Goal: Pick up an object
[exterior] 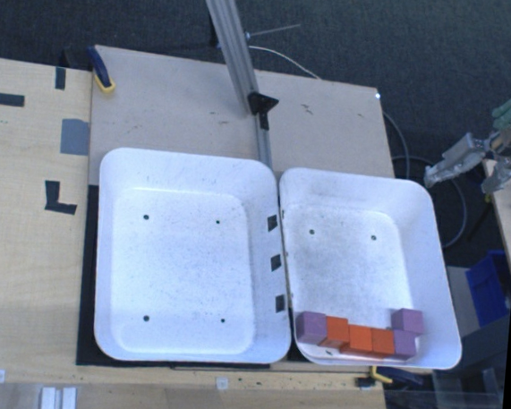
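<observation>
We are starting the pick with our gripper parked well clear of the bins.

Our grey metal gripper (462,161) is hanging up and to the right of the right-hand shallow white plastic bin (433,225); we cannot tell its opening. Far below-left of it, purple and orange foam blocks (360,335) are crowding the bin's near wall, likely slid there.

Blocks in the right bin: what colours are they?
Purple and orange blocks, seen in the camera view.

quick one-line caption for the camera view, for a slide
Purple and orange blocks cluster along the right bin's near edge; the tool sits beyond its far right corner.
</observation>
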Robot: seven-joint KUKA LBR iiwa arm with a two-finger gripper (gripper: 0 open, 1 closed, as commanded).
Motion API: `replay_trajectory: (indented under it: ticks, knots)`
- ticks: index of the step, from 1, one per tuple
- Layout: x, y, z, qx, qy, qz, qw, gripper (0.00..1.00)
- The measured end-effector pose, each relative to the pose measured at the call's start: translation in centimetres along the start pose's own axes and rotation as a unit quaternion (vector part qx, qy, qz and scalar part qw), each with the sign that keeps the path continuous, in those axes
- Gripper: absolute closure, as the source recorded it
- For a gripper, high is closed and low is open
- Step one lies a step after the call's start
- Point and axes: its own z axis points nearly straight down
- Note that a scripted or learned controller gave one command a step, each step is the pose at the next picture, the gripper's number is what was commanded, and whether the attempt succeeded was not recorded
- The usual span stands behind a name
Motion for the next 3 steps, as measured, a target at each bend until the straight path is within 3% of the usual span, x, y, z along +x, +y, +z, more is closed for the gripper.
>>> replay_trajectory:
  ticks: [1, 3]
  knots:
    - [3.6, -1.9, -7.3, 0.0, 0.001, -0.001, 1.0, 0.0]
    - [4.2, 5.1, -6.7, 0.004, 0.0, 0.0, 1.0, 0.0]
